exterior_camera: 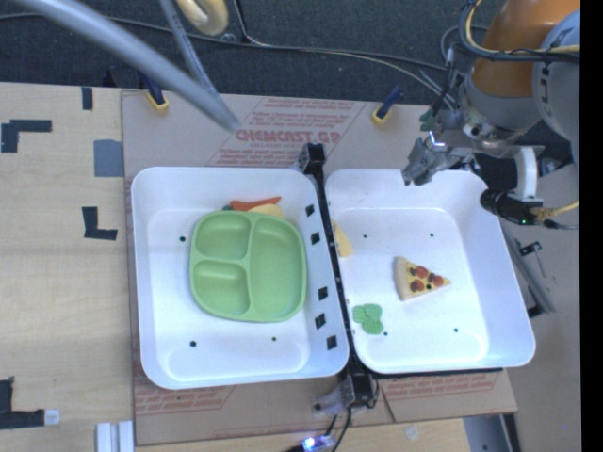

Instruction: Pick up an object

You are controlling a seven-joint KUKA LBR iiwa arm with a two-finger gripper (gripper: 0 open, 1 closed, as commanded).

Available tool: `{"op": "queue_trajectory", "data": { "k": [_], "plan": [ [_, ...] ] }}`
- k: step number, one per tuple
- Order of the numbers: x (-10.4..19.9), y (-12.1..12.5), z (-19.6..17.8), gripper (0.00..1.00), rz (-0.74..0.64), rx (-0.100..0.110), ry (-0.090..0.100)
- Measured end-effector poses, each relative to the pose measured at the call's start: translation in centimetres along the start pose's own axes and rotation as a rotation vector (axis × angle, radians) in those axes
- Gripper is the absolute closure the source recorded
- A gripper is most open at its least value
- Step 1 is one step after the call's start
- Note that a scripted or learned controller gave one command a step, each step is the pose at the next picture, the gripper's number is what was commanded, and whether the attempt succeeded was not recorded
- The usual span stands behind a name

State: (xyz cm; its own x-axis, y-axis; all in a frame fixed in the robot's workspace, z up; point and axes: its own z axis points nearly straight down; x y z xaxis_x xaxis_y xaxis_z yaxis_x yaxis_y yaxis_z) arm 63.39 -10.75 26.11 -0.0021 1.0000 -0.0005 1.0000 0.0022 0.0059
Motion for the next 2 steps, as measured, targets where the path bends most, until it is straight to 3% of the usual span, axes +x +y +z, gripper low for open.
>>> {"op": "queue_trajectory", "data": {
  "k": [2],
  "plan": [
    [9.4,1.3,1.8,1.0,-0.002,0.009,0.0]
  ]
}}
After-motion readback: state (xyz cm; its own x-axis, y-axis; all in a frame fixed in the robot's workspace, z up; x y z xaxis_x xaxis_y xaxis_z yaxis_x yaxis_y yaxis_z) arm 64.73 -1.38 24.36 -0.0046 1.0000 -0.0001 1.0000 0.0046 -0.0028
